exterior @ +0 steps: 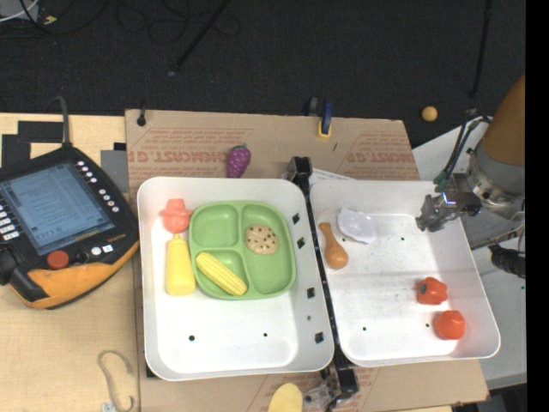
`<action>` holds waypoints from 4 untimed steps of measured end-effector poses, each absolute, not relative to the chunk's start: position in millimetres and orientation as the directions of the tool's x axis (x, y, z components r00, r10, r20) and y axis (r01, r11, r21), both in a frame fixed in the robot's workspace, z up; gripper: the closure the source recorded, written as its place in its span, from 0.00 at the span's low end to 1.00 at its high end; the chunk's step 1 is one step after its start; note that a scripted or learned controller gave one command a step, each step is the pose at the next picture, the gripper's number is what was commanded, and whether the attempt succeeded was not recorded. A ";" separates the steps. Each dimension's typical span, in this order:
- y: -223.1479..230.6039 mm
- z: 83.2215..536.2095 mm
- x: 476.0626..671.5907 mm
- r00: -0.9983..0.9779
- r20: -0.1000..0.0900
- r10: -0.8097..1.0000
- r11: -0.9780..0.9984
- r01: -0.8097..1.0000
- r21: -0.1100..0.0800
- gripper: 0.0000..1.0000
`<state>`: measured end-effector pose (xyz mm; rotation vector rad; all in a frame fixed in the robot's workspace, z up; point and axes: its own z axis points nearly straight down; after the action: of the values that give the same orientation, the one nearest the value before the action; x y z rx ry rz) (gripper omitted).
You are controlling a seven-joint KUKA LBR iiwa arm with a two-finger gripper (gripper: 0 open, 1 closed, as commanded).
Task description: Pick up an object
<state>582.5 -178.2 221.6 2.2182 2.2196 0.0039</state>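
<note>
While the gripper [431, 213] is hanging over the upper right edge of the right bin [480, 281], nothing is showing between its fingers; whether they are spread or closed, I cannot tell from here. Nearest to it in that bin, a crumpled clear-white object [356, 225] is lying toward the upper left part of the floor, with a tan drumstick-shaped toy [332, 245] lying just beside it, to its lower left. Well apart from those, at the lower right of the bin, a red pepper [431, 291] and a red tomato [449, 324] are sitting near each other.

Moving left across the frame, the left bin [214, 342] is holding a green divided plate [243, 249]; a cookie [261, 239] is resting in its upper right compartment and a yellow corn cob [221, 274] is lying slantwise in its lower left one. A yellow bottle [179, 266] is standing just beside the plate's left rim, with a pinkish-red toy [175, 216] above it.

Beyond the bins, a purple bunch of grapes [238, 160] is lying on the cardboard [189, 148], and an orange-and-black control pendant [60, 226] is resting at the left of the frame.
</note>
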 end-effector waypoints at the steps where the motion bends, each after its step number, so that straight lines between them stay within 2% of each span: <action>1: -179.0 227.6 582.6 -0.001 0.001 1.000 0.001 1.000 0.000 1.00; 4: -24.1 211.7 505.5 -0.003 0.003 1.000 0.003 1.000 -0.006 1.00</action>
<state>505.5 -24.1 211.7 2.2225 2.2292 -0.0034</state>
